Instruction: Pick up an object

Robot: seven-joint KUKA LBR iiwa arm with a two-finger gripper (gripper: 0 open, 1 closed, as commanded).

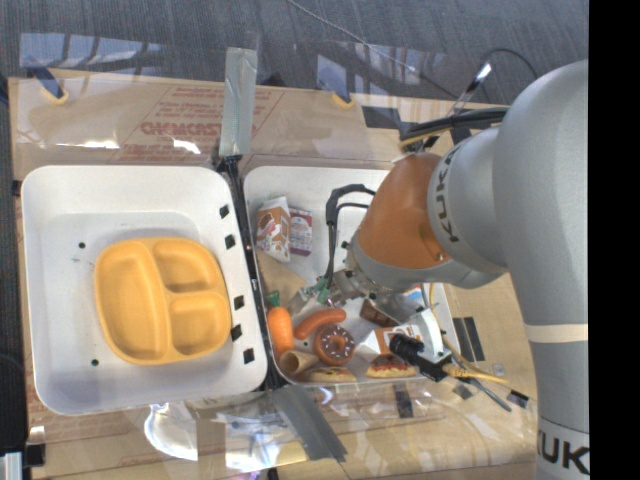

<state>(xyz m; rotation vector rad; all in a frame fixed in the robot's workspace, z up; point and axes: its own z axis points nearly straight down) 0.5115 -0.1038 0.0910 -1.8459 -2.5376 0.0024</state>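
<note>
Arm was reaching in over the right bin (pixel 300 180); my gripper (pixel 343 286) sat low near the middle of that bin, tucked under the orange wrist band, and I could not tell whether it was open or closed, nor whether anything was in it. Candidate objects lay in the near part of the right bin: an orange carrot (pixel 276 328) against the wall shared with the left bin (pixel 40 198), a red sausage (pixel 318 320) just beside it, a brown donut (pixel 335 344) touching or nearly touching the sausage, and a printed packet (pixel 283 230) lying apart toward the far side. The sausage was nearest the gripper. Judgement: the step in hand was the descent and close. To do it well I should have centred across the sausage's short axis, not along its length, kept clear of the donut so as not to pinch two things at once, and closed only once low enough to get round the body. The carrot looked a poorer choice, being hard by the wall. The yellow divided tray (pixel 160 298) in the left bin was not involved. Hidden: my own wrist covered the middle and right of the bin; several small items by the near wall were too cluttered to identify.
</note>
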